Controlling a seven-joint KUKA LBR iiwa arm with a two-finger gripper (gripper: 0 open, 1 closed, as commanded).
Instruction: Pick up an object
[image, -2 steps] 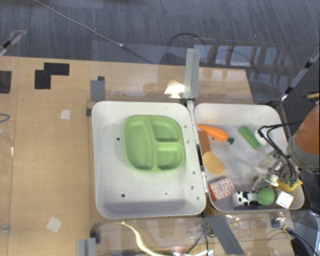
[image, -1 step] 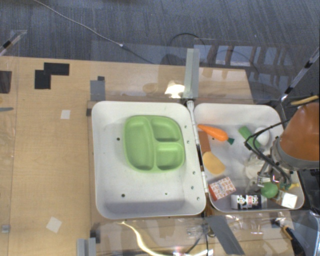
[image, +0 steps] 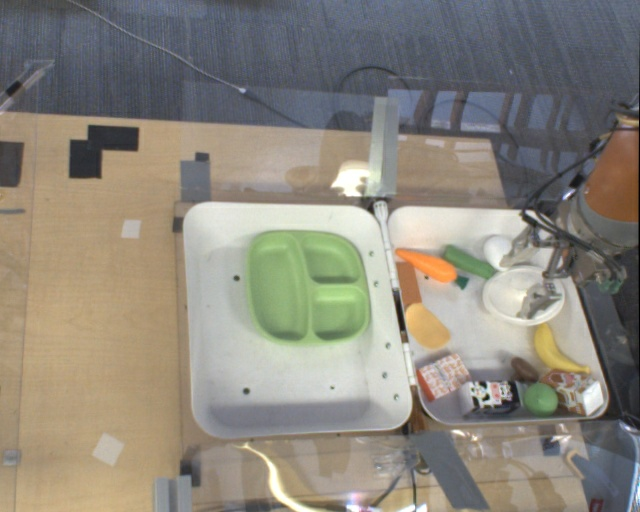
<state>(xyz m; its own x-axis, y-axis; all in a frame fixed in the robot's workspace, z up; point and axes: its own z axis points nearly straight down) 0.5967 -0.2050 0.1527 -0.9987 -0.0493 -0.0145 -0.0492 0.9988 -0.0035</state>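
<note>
My gripper (image: 537, 272) hangs over the right bin (image: 470, 222), just above a white bowl (image: 510, 298) near the bin's right side. Its fingers stand apart, open, and I see nothing held between them. A white egg (image: 496, 247) lies just left of the gripper, with a green cucumber (image: 468, 262) and an orange carrot (image: 427, 266) beyond it. A yellow banana (image: 553, 352) lies below the bowl. Along the bin's front edge sit a small red-and-white carton (image: 442, 376), a black-and-white carton (image: 490, 395), a green ball (image: 540, 398) and another small box (image: 578, 390).
The left bin (image: 215, 330) holds a green divided plate (image: 306, 286). A pale yellow round piece (image: 427, 326) lies near the divider between the bins. A brown piece (image: 524, 369) sits by the banana. The arm's orange band (image: 615, 180) reaches in from the right.
</note>
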